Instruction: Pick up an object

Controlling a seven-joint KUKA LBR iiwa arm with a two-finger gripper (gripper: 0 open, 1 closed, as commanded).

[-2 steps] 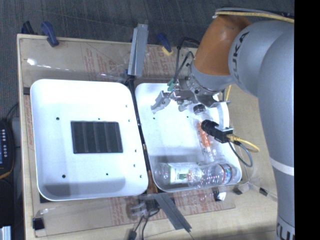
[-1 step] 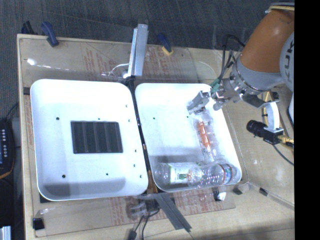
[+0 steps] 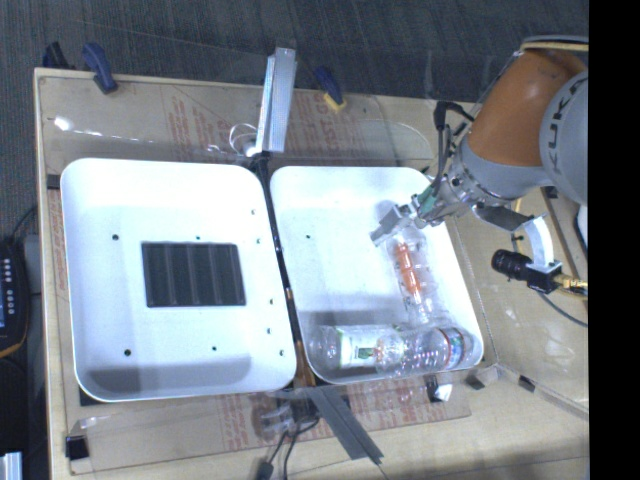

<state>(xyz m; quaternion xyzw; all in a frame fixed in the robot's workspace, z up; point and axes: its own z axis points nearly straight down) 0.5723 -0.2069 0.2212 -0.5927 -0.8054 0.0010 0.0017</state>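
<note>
Bottle with orange label [image 3: 412, 273]: clear plastic, lay lengthwise in the right bin [image 3: 330, 228], running from about 12 o'clock down toward 5 o'clock along the bin's 3 o'clock wall. Its grey cap end pointed up at the gripper.
Second bottle [image 3: 352, 349]: clear with a green-and-white label, lay on its side along the 6 o'clock wall of that same bin.
Third bottle [image 3: 441, 348]: also clear, sat at the 5 o'clock corner, touching the second one, and the orange-label bottle's lower end met the pair there.
Gripper [image 3: 428, 206]: you'd have seen it right at the cap end of the orange-label bottle, at roughly 2 o'clock in the right bin. Honestly couldn't tell how it was set, too small and cluttered.
Arm [image 3: 520, 118]: grey with the orange band, came in from 3 o'clock over the bench [image 3: 150, 108].
Left bin [image 3: 100, 208]: had a dark ribbed rectangular pad [image 3: 193, 274] lying flat near its middle.
Clamps [image 3: 98, 66]: blue ones along the bench's 12 o'clock edge.
</note>
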